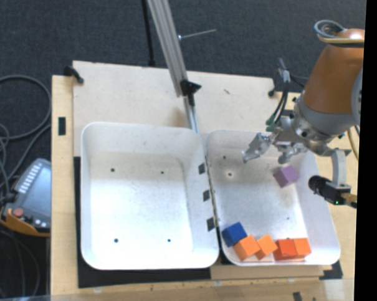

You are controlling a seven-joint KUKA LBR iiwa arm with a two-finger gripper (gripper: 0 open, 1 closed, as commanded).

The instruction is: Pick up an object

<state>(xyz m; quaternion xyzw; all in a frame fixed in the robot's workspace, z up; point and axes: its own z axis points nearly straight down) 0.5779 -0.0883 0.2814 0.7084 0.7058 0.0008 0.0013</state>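
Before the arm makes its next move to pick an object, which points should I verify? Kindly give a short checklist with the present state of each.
1. Hand is over the right bin: ok.
2. Fingers are spread apart with nothing between them: ok.
3. Purple block lies under the right finger, not centred between the two: not ok.
4. Purple block has free space around it: ok.
5. Blue block and the orange blocks sit crowded at the bin's near wall, harder to grasp: not ok.
6. Height of the hand above the bin floor: cannot tell.

A robotics lab — bench (pixel 116 94), aluminium rail (pixel 171 46), teach pendant (pixel 32 193).
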